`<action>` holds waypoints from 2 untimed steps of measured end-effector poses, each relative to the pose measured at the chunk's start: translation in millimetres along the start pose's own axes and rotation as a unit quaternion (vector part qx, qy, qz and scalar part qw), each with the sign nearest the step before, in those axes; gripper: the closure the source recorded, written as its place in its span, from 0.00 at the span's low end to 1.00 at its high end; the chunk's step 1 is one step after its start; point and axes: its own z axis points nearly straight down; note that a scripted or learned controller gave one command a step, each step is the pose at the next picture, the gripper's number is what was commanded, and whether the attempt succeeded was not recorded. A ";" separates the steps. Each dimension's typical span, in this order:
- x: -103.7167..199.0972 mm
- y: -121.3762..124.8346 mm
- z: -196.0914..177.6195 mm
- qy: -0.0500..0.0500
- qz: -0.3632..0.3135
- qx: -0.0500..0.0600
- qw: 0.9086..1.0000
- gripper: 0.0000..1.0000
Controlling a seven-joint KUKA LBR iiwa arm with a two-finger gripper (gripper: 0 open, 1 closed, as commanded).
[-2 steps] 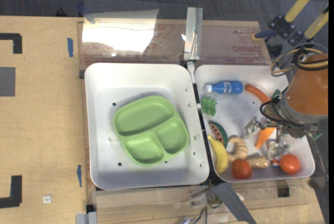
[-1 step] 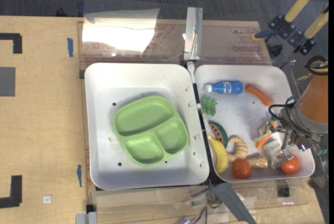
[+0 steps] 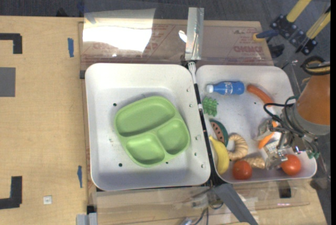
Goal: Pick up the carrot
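Observation:
A small orange piece that looks like the carrot (image 3: pixel 266 139) lies in the right bin (image 3: pixel 239 73), near its right side. My gripper (image 3: pixel 276 146) is low in that bin, directly over and against this piece, with cables looped around it. The gripper hides most of the orange piece, and I cannot tell whether it is held. The arm's orange band (image 3: pixel 317 103) shows at the right edge.
The right bin is crowded: a blue bottle (image 3: pixel 227 88), a long orange-red curved item (image 3: pixel 259 94), a green sprig (image 3: pixel 210 106), a watermelon slice (image 3: pixel 218 130), a banana (image 3: pixel 220 154), a croissant (image 3: pixel 238 146) and two tomatoes (image 3: pixel 242 170) (image 3: pixel 291 165). The left bin holds a green divided plate (image 3: pixel 151 129).

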 end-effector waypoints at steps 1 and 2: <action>-33.0 -3.0 1.0 -0.001 0.168 -0.001 0.986 0.00; -37.4 -3.5 -12.4 -0.009 0.167 0.001 0.986 1.00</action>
